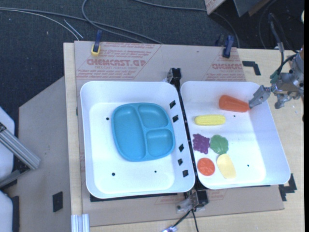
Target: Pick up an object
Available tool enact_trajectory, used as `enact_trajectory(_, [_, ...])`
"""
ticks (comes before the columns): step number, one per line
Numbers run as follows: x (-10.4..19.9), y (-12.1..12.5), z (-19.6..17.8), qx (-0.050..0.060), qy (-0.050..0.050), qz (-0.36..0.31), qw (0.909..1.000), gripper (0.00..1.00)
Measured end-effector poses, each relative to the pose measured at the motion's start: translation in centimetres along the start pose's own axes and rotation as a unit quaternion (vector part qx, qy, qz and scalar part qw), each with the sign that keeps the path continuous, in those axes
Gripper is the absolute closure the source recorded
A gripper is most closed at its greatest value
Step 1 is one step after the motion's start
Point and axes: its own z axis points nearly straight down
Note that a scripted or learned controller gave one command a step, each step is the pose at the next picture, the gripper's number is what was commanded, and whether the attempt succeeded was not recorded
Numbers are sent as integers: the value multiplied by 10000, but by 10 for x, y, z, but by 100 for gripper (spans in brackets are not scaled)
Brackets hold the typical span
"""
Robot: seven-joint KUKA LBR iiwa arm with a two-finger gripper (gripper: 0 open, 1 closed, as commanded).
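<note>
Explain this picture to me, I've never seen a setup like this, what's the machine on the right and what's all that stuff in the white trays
This is one photo from a camera fixed above a workbench, looking down at a slant. The grey metal piece at the right edge is the end of a robot arm, and its gripper is a two-finger claw for picking things up. A program steers it.

Two shallow white bins sit side by side on the bench. The left bin holds a blue divided plate. The right bin holds toy food: an orange carrot, a yellow corn cob, purple grapes, a green piece, a red-orange round piece and a pale yellow piece.

The gripper is right beside the carrot's end, but nothing is visibly lifted or held between its fingers.
</note>
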Motion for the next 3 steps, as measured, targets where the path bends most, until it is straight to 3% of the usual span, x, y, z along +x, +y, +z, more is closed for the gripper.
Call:
enact_trajectory(1, [1, 3, -8, -70, -17, -20, 10000, 0])
enact_trajectory(3, [4, 12, 116, -39, -5, -20, 10000, 0])
